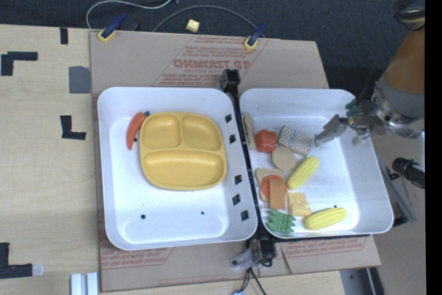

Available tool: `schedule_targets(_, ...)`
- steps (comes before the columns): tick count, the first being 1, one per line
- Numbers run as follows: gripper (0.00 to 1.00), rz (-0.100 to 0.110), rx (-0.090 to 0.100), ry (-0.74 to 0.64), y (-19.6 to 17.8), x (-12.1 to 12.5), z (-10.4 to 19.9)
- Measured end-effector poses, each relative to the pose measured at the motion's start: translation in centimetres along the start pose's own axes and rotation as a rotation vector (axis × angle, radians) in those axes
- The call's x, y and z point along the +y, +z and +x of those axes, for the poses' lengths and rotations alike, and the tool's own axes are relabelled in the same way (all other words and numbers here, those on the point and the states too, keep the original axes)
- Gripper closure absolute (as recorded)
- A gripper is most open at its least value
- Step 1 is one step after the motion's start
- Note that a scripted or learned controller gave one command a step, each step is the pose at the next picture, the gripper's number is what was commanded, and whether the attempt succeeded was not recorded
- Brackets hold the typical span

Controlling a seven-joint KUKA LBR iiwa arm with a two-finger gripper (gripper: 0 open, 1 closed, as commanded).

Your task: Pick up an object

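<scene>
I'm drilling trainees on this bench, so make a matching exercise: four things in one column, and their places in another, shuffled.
Things:
1. carrot
2. yellow plate
3. tomato
4. gripper

Places:
A. middle of the left bin
B. over the right bin's upper right part
C. left bin, beside the plate's left edge
D. right bin, near the divider

Pairs: 1-C, 2-A, 3-D, 4-B

The light wood table (41, 169) carries a brown cardboard sheet (207, 62) printed with red lettering, held at its 12 o'clock edge by 2 clamps (110, 29). On the sheet lie 2 white bins (117, 217), touching side by side. Black marks (69, 128) and a grey patch (79, 78) sit at the table's 9 o'clock side.
</scene>
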State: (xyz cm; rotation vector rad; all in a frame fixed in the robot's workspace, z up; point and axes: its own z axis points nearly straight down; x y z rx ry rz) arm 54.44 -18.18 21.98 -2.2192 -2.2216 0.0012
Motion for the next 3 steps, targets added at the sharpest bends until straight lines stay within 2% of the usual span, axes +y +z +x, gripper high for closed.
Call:
schedule_targets(1,0.00,-0.005,0.000,0.003,13.9,-1.8,3.7)
schedule_targets(2,1.00,-0.007,0.006,-0.001,12.1,-1.5,3.8)
schedule_targets(3,1.00,-0.009,0.002,-0.010,3.0,-1.0,12.9)
